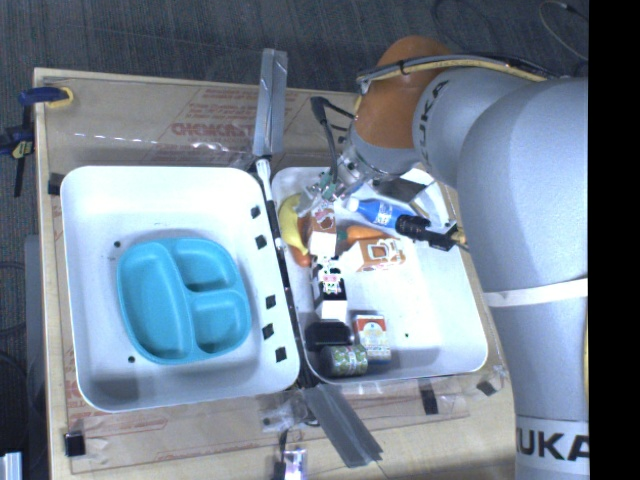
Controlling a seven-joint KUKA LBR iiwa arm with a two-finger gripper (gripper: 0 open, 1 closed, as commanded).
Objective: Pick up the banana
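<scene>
The banana (pixel 291 224) lies in the right bin (pixel 455 313), against the wall that bin shares with the left bin (pixel 85 268), near the far end. Just right of the banana sit a small white carton (pixel 322 245) and an orange packet (pixel 372 250); a blue-and-white bottle (pixel 380 211) lies beyond them. Nearer the camera from the banana stand a little cow-print box (pixel 331 283), a black block (pixel 328 333), a red-and-white carton (pixel 371 331) and a green can (pixel 347 360). The gripper (pixel 325 190) hangs just above and to the right of the banana's far end, perhaps not touching it; clutter hides its tip, so I cannot tell how it stands. A blue divided tray (pixel 185 300) rests in the left bin.
</scene>
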